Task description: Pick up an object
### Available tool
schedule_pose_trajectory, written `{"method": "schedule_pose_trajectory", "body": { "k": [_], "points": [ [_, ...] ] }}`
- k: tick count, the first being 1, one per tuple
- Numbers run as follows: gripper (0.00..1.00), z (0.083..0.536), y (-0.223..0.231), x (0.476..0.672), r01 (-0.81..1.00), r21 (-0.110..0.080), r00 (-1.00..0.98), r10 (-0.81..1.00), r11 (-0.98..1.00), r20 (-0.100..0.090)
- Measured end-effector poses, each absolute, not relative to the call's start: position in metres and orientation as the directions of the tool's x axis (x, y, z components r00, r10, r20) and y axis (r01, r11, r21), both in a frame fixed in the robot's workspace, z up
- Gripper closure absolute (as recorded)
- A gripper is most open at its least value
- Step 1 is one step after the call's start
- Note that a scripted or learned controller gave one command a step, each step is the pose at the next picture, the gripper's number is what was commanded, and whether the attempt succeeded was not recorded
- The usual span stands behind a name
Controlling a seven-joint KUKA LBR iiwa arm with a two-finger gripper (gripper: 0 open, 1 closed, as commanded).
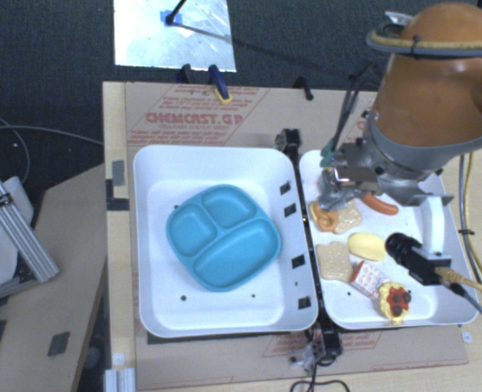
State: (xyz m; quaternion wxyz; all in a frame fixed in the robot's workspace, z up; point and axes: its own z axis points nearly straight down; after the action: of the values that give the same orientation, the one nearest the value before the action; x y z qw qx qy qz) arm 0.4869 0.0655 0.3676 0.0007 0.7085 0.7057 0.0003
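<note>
The claw (336, 193), its state impossible to tell, hangs by the right bin's (447, 321) inner wall; toy foods (339, 216) crowd just beneath, a blue plate (222, 235) lies far left.

A single fixed camera looks down at a slant from above the cardboard-topped desk (200, 109), far enough back to take in both shallow white plastic bins, the left bin (155, 219) and the right bin (449, 313), side by side. The grey and orange robot arm (437, 80) enters from the view's right, looming large and close to the lens.
</note>
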Motion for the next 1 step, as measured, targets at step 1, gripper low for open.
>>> {"method": "schedule_pose_trajectory", "body": {
  "k": [1],
  "points": [
    [1.00,0.4814,0.0439,0.4873,1.000,0.015,-0.002,1.000,0.002,0.002]
  ]
}}
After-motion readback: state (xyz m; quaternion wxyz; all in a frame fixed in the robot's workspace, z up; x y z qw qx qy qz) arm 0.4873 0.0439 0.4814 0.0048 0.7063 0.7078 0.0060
